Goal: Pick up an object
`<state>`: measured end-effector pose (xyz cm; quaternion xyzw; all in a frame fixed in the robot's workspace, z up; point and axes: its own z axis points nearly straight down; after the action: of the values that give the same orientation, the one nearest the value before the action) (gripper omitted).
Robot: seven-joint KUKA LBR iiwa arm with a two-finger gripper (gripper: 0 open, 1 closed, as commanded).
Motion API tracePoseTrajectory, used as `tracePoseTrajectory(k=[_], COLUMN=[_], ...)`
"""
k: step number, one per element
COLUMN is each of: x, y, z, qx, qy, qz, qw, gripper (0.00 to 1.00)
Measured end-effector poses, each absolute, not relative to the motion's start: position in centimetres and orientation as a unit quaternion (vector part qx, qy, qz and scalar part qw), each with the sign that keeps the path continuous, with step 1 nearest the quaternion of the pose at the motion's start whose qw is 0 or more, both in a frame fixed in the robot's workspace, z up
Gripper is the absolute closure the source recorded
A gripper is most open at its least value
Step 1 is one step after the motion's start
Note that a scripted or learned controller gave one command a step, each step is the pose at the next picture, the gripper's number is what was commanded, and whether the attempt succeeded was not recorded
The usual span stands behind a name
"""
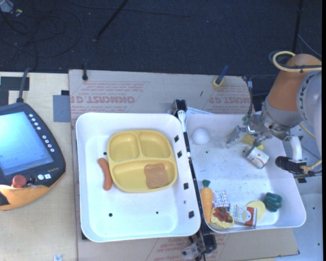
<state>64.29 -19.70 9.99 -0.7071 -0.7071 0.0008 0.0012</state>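
Arm over the right bin, toy food spread across both bins.

At the far left a tablet-like pendant [19,151] lies on the bench, its lower left corner cut off by the frame edge. The left bin [92,211] holds a yellow divided plate [141,161] with a brown slice [156,175] in its lower right compartment, and a sausage [106,174] lying just beside the plate's left rim. In the right bin [293,213], a white ball [200,136] sits near the upper left corner, a carrot [207,200] lies along the left wall, and printed packets [228,212] and a green piece [272,201] lie near the front. The gripper [249,135] hangs low over the bin's upper right; its grey metal blurs together, so whether the fingers are spread or pressed cannot be told. A small white cup [257,157] lies tipped just below and right of it, apart from the fingers. A yellow object partly hidden behind the gripper is hard to identify.
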Motion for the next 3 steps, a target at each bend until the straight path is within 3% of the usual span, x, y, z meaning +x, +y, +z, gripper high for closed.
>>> tracePoseTrajectory(k=[1,2,3], x=[62.4,64.4,61.0], y=[-21.1,-18.1,-17.3], z=[8.8,8.8,11.9], qx=[-0.706,-0.707,-0.708], qy=[-0.709,-0.708,-0.706], qz=[0.0004,0.0004,0.0006], qw=[0.002,0.001,0.001], gripper=[0.0,0.0,0.0])
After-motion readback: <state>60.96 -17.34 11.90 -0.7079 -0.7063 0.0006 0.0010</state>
